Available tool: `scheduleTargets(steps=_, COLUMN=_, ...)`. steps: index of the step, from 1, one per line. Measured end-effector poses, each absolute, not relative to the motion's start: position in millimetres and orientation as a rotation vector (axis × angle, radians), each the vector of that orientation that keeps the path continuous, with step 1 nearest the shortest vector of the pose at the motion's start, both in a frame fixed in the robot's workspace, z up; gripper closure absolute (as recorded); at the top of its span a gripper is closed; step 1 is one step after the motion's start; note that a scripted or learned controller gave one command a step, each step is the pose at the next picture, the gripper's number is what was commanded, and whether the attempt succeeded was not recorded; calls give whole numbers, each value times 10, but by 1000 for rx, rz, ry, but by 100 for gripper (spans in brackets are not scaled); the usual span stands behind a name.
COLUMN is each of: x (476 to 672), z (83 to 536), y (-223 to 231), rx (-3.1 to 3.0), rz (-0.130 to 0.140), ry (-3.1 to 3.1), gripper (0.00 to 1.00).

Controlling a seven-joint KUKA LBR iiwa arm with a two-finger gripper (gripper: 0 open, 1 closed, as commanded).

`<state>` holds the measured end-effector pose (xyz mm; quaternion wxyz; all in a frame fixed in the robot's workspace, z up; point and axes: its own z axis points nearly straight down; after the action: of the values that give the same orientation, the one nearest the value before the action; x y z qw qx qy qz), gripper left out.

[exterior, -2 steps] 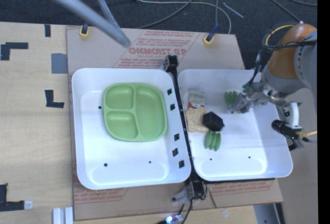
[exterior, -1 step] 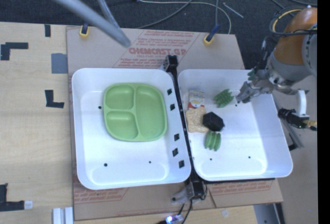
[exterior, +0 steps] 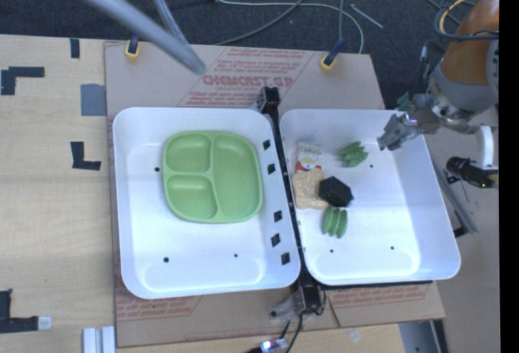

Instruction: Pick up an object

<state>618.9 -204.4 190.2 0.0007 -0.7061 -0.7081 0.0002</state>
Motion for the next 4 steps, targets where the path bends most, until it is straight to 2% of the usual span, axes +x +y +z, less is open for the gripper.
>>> scheduleTargets(steps=1, x=6201, z=2257, y=-2041, rx=-2217, rz=2, ry=-2222, gripper=100)
scheduleTargets(steps=2, x=6209, z=2283, y=-1552, rx=-2211, rz=4, ry=-2224, gripper=100)
scheduleTargets(steps=3, x=6382, z=2269, y=-1009, rx=-2210, rz=5, ry=-2226, gripper=100)
scheduleTargets(steps=4, x=6405, z=2317, y=-469, rx=-2210, rz=5, ry=-2226, gripper=100)
